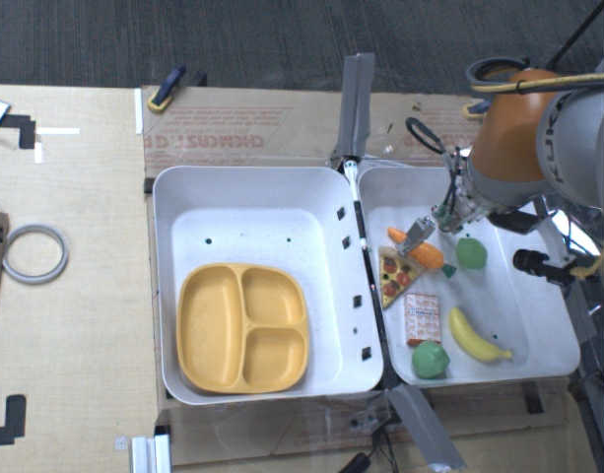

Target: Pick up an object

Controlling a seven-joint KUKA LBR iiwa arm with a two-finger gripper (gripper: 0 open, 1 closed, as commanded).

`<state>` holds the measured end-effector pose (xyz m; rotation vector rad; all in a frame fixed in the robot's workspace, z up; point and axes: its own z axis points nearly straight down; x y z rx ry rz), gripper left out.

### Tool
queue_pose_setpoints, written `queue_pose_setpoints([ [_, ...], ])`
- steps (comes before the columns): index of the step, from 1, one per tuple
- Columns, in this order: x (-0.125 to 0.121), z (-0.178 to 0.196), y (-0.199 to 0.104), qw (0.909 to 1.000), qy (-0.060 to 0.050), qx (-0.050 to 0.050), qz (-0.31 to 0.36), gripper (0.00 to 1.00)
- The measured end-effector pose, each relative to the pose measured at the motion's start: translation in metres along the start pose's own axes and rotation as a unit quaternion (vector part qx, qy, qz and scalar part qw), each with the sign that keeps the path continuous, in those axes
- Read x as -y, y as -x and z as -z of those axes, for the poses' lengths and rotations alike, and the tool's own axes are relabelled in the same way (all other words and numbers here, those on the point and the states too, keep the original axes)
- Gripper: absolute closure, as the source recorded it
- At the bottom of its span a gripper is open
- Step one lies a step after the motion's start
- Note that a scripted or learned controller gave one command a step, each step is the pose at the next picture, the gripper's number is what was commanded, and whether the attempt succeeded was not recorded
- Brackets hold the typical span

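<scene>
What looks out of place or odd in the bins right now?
Nothing stands out. The plate lies flat in the left bin. In the right bin, the banana, pizza slice and carrot lie loose, unspilled.

You've got a chunky arm (568,136), smooth matte grey shell w/ rounded joints. Above the wrist sits a fat orange band (508,136), glossy, dome-shaped from your cam angle. A thin yellowish cable (568,79) runs across the top of it, and black cables (587,28) trail off toward the upper right. Below the band you see a small metal wrist section, silver-grey, leading to the gripper (421,231), also grey metal, slim and boxy.
</scene>
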<state>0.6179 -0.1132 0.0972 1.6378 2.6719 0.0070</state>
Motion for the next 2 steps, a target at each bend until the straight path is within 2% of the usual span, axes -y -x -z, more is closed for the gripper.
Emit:
queue_pose_setpoints([
  [1, 0.000, 0.009, 0.001, 1.0000, 0.001, 0.001, -0.002, 1.00],
  [2, -0.047, 0.126, -0.036, 0.9982, -0.004, -0.001, -0.060, 1.00],
])
